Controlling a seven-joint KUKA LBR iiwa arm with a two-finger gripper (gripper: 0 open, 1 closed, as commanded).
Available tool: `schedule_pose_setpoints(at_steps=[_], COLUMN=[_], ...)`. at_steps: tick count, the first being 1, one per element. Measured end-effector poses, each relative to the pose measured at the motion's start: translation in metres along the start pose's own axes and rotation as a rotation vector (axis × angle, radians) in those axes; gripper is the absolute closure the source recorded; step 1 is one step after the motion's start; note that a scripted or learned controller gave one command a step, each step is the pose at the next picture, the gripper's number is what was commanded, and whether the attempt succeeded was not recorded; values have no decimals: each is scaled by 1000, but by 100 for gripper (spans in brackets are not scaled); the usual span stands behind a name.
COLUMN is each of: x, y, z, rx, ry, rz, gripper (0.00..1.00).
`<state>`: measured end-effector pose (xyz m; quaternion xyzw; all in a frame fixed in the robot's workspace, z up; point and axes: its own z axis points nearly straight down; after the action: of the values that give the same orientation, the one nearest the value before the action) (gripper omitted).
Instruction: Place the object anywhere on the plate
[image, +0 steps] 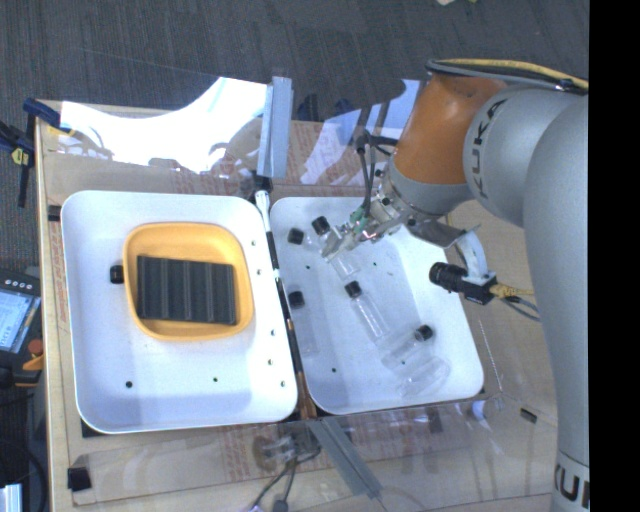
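- Clear plastic vials with black caps (365, 308) are seen lying in the right white bin (455, 372), well apart from the yellow plate (186, 241).
- Light, slippery, rolling bodies are judged likely; a mid-barrel grip is advised.
- Whether the tool (352, 228) is apart or together cannot be told.

The arm (530, 150) is showing a smooth grey shell with dark "KUKA" letters on it. Just above the tool, a wide orange band (445, 125) is wrapping the wrist. Thin cables are running around the small metallic gripper (352, 232) below this band.
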<state>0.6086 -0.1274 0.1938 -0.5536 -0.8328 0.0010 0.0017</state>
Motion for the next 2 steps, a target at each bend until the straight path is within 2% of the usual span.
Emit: schedule_pose_setpoints(at_steps=[1, 2], x=[4, 4], y=[40, 40], z=[-37, -37], rx=[-2, -2], ry=[-2, -2], rz=[-72, -72], gripper=[100, 0])
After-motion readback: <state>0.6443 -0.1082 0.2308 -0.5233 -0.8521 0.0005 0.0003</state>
